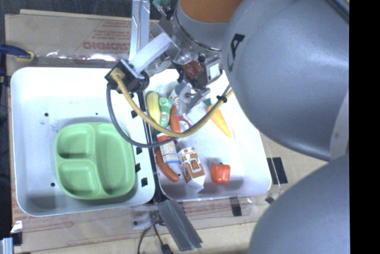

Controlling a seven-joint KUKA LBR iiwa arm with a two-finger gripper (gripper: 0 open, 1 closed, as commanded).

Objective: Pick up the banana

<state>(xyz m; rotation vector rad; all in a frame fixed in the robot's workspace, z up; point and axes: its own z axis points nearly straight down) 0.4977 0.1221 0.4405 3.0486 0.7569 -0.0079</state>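
The banana [153,107] lies in the right bin [255,184] against the divider beside a carrot [174,117], just under the gripper [189,95], whose jaw state I cannot tell, so it may grab the carrot instead

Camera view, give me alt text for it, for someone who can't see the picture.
A grey and orange robot arm reaches in from the right, its end effector low over the right bin, beside a yellow banana lying among other toy food. The left bin holds a green divided tray.
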